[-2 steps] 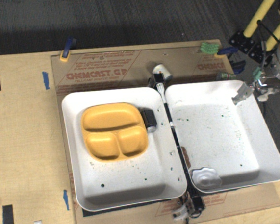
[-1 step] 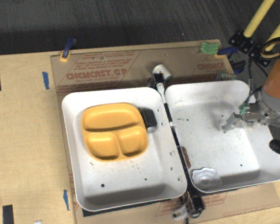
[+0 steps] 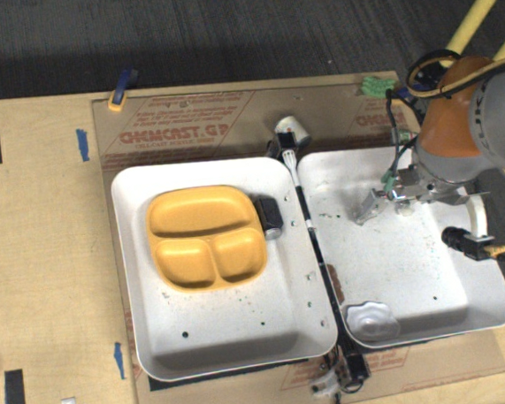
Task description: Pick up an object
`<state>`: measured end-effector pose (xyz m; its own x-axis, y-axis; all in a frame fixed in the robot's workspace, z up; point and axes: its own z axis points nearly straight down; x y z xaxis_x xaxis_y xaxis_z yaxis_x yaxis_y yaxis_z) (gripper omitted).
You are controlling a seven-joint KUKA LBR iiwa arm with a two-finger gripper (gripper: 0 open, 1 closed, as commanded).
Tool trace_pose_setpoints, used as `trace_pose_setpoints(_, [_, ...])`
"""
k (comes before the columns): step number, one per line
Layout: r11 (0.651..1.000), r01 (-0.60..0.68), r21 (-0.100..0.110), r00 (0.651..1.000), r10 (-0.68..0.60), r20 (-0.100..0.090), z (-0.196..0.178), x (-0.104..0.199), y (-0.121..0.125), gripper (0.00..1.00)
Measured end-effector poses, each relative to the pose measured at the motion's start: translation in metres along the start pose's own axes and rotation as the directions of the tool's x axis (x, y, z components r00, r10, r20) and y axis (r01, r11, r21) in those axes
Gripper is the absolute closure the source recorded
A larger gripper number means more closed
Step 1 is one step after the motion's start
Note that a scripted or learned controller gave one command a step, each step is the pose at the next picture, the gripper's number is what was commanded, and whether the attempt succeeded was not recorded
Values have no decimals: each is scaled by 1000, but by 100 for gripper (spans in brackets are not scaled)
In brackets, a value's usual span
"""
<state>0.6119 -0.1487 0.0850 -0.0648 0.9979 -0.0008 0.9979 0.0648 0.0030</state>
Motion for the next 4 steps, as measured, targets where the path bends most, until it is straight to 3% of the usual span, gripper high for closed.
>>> trace_pose_setpoints(1, [994,-110,0,994,110,0,0,8,22,0])
trace_pose_setpoints(2, [994,-108,-3,994,108,2,-11,8,23,100])
trace_pose_setpoints(3, [994,-108,-3,994,108,1,-11,8,23,0])
trace_pose_setpoints(4, [995,-102,6,995,102,-2,0,34,-122,0])
